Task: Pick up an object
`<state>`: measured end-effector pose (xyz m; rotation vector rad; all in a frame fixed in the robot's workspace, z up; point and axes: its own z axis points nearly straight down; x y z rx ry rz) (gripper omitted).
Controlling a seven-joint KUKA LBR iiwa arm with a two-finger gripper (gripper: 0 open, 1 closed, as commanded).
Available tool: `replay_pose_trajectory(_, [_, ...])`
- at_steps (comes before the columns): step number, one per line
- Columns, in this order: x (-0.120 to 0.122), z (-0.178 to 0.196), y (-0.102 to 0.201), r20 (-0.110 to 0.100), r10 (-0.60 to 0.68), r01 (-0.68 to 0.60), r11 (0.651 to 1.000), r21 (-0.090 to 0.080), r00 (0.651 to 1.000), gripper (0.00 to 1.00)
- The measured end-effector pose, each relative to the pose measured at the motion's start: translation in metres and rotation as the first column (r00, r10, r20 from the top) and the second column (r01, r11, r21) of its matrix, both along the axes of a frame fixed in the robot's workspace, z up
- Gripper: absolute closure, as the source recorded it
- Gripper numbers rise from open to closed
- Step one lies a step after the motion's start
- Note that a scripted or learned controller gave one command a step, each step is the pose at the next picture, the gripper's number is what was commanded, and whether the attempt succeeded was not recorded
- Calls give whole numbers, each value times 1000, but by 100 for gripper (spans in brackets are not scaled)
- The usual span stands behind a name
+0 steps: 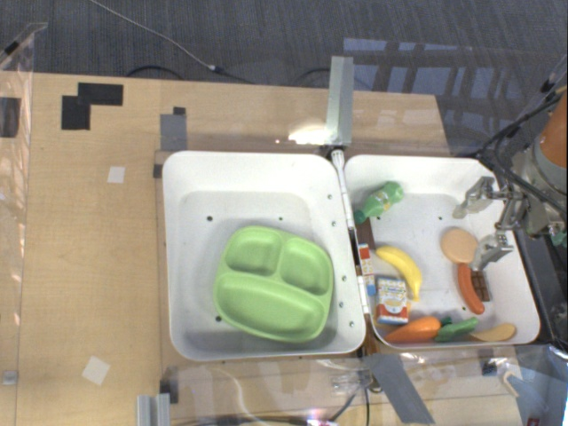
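My tool [486, 224], spread and holding nothing, beside the bun [459, 245]: centre over it, descend straight.

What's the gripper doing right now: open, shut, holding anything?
Gripper: open, nothing between its fingers, poised over the right bin near the round tan disc.

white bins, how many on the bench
2. The left bin holds the green divided plate; the right bin holds the toy food, including the banana.
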<state>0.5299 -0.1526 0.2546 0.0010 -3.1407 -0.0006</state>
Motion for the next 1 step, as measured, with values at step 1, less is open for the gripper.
replay_pose_trajectory(1, [-33, -96, -22, -9, -23, 23, 1000, 3, 1000, 0])
